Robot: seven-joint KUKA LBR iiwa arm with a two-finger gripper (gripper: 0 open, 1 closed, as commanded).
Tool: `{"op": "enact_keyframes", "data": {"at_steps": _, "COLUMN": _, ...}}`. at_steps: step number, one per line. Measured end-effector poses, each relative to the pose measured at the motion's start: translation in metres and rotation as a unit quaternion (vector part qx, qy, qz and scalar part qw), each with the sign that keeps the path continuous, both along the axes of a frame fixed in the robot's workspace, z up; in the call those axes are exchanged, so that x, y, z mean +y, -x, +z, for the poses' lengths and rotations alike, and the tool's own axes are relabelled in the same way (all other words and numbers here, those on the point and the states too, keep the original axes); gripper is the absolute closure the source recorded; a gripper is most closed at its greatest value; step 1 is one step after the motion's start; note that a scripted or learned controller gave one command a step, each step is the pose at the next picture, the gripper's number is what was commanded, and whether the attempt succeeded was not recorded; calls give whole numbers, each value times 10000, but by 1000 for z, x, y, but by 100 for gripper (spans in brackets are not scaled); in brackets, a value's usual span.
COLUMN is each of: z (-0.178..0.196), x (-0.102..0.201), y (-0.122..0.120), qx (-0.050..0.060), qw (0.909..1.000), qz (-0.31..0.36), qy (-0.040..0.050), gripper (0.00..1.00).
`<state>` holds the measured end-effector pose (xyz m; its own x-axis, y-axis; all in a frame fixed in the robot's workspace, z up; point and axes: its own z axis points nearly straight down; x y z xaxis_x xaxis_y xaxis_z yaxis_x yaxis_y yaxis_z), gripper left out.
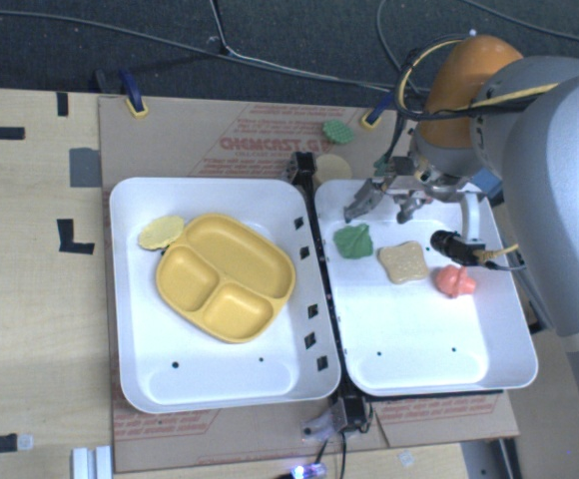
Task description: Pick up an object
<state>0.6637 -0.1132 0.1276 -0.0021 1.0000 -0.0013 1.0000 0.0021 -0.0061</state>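
Green leafy piece point(352, 240) lies near the upper left of the right bin point(419, 367), just below the tool point(383, 208), whose fingers stand spread apart with nothing between them. Beside it to the right sit a tan slice point(403, 261) and a pink lump point(454, 281), close together. The left bin point(140, 367) holds a yellow divided plate point(225, 277) touching a pale yellow disc point(161, 232). Another green bit point(337, 131) rests on the worktop point(30, 267) beyond the bins.

Bare near half of right bin point(429, 357) (green leaf point(352, 240), toast point(403, 261), pink lump point(454, 280) farther back)
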Motion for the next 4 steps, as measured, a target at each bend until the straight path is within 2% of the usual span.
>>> {"op": "enact_keyframes", "data": {"at_steps": 1, "z": -45, "x": 1, "y": 0, "qx": -29, "qw": 10000, "qz": 5, "qy": 9, "gripper": 0}}
{"op": "enact_keyframes", "data": {"at_steps": 2, "z": -32, "x": 1, "y": -1, "qx": -36, "qw": 10000, "qz": 10, "qy": 5, "gripper": 100}}
{"op": "enact_keyframes", "data": {"at_steps": 3, "z": 32, "x": 4, "y": 0, "qx": -59, "qw": 10000, "qz": -1, "qy": -5, "gripper": 100}}
{"op": "enact_keyframes", "data": {"at_steps": 4, "z": 76, "x": 10, "y": -2, "qx": -53, "qw": 10000, "qz": 1, "qy": -8, "gripper": 100}}
